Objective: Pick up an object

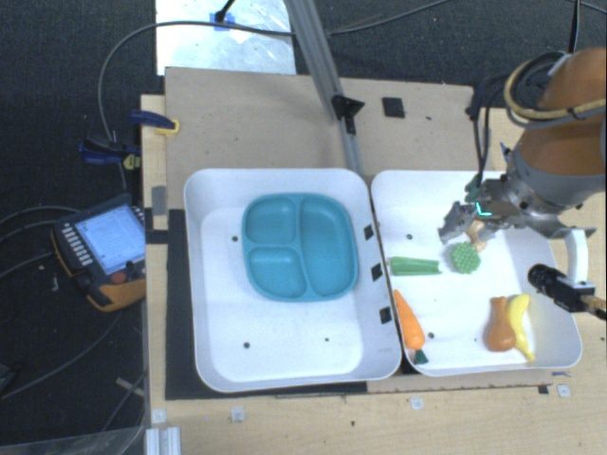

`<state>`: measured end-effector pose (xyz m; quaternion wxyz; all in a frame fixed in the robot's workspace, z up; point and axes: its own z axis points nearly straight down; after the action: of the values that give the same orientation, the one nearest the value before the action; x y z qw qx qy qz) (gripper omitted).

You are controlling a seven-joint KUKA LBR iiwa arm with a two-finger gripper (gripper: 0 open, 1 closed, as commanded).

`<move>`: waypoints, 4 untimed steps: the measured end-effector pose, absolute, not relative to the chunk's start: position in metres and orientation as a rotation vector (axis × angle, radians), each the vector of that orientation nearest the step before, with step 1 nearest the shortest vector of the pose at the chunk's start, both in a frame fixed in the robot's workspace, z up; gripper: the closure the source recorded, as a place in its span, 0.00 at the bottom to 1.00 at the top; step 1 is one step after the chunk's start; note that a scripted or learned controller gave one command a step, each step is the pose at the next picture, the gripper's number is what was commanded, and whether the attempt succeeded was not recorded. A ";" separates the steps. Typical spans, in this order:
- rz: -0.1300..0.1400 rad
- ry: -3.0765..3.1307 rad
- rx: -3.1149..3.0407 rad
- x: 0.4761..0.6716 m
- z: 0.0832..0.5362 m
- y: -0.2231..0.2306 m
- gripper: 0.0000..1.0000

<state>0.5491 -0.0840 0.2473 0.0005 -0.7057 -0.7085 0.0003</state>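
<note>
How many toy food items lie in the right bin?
5: green bean centre-left, broccoli beside the claw, carrot at the left wall, chicken leg and banana near right. The arm may hide more.

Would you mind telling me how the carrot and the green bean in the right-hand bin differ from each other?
The carrot is orange with a dark green stem end; the green bean is green all over. The carrot lies slanted along the right bin's left wall, near the front corner, while the green bean lies roughly level, farther back. The carrot tapers from thick to thin; the green bean keeps a more even width. Both are long, slim toy vegetables lying flat in the same bin.
</note>
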 end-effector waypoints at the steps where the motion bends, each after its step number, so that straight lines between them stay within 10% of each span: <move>1: -0.002 -2.227 -2.217 0.550 0.248 -0.084 0.00; 4: 0.001 -2.221 -2.220 0.552 0.103 -0.088 0.00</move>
<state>0.5518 -0.0884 0.1033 0.0006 -0.7069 -0.7073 0.0004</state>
